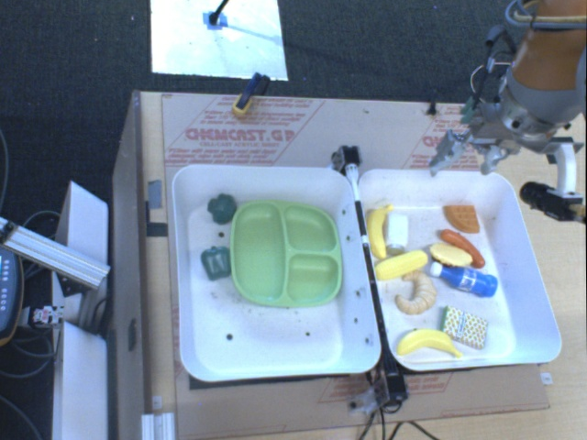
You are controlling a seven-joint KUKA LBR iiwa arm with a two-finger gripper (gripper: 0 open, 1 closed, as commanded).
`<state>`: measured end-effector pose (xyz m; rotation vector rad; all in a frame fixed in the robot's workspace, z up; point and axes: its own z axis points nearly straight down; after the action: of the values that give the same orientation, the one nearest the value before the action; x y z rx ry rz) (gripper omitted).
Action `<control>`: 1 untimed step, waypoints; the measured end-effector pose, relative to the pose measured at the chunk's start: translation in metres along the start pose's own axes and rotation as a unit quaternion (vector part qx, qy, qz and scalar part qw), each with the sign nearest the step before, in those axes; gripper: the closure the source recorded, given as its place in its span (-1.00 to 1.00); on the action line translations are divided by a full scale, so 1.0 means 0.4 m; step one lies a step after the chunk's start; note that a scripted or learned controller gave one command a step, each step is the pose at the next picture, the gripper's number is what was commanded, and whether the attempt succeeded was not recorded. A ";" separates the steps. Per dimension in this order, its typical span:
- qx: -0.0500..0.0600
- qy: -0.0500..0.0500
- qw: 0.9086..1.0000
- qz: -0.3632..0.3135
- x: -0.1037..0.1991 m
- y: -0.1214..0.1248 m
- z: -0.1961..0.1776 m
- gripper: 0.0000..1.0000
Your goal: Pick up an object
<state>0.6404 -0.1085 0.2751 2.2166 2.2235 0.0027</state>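
From above, the hand [468, 157] hovers over the right bin's [537, 273] far rim, fingers spread and holding nothing. The toys lie below in that bin. I'd go for the blue bottle [465, 280], dropping straight down with fingers straddling its narrow body, clear of the sausage [461, 247].

Soft overhead light, slightly blurry, grainy
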 end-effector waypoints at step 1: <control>-0.008 -0.002 1.000 0.001 -0.088 -0.169 0.433 -1.00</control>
<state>0.5733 -0.1441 0.1018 2.2095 2.2103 0.0152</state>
